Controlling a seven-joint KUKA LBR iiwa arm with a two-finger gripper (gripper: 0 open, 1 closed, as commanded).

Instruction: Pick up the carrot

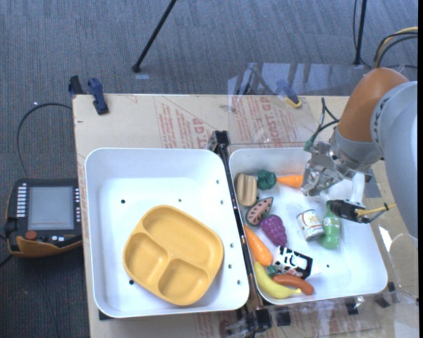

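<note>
Gripper (316, 183) hangs low in the right bin (376, 259), just beside the carrot (291, 181); jaw state, cannot tell

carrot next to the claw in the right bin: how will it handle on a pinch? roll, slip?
The carrot looks like a smooth moulded toy, so probably stiff and light. Its tapered, rounded body may squirt out of the claw if pinched near the tip. It lies flat on the right bin's floor, so a nudge could roll it.
</note>
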